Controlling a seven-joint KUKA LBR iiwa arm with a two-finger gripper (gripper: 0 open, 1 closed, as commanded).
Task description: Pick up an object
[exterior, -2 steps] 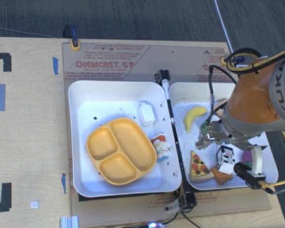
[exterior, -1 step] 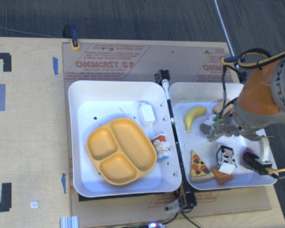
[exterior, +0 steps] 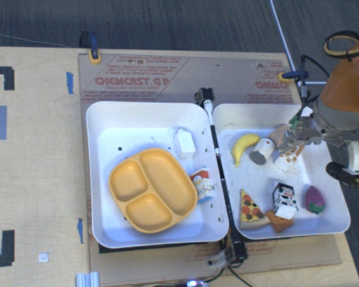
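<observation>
Over the right white bin (exterior: 341, 223), gripper (exterior: 296, 137) hangs above a small white-orange packet (exterior: 287, 159); its grip I cannot tell; curved yellow banana (exterior: 244, 146) lies leftward.

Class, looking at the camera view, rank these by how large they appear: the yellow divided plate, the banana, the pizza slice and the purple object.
1. Plate, clearly largest.
2. Banana and pizza slice: about alike, too close to rank.
3. Purple object, smallest.
</observation>
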